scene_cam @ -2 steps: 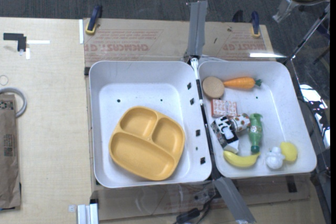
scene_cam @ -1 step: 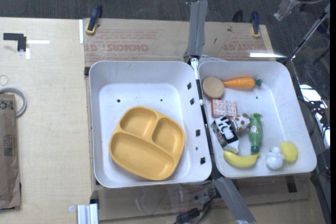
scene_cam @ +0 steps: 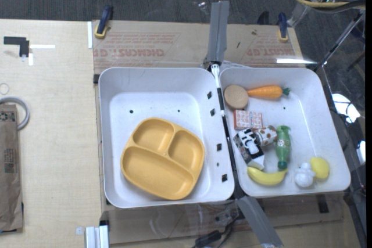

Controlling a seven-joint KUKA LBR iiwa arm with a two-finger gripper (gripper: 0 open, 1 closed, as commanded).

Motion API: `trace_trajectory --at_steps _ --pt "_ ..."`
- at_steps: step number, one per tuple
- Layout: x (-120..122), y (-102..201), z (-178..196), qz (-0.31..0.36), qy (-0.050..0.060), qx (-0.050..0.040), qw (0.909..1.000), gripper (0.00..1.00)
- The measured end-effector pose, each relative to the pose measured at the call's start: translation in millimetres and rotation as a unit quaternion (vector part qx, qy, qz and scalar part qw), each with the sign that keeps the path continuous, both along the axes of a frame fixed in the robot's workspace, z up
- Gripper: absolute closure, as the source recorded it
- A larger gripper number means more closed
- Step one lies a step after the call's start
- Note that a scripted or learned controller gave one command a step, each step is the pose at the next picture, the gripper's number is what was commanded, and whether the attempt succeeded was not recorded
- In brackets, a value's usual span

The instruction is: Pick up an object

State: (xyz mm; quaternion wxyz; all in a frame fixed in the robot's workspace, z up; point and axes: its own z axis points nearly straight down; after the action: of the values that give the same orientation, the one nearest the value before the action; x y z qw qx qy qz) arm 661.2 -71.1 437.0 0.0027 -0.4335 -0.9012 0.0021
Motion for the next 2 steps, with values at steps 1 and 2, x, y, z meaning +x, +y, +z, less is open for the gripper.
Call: trace_trajectory --at_steps 1,2 --pt "-45.1 19.3 1.1 0.005 -0.001 0.0000 1.0000 1.00" --pt "-42.3 18.5 6.3 0.005 0.002 -0.0007 1.0000 1.00"
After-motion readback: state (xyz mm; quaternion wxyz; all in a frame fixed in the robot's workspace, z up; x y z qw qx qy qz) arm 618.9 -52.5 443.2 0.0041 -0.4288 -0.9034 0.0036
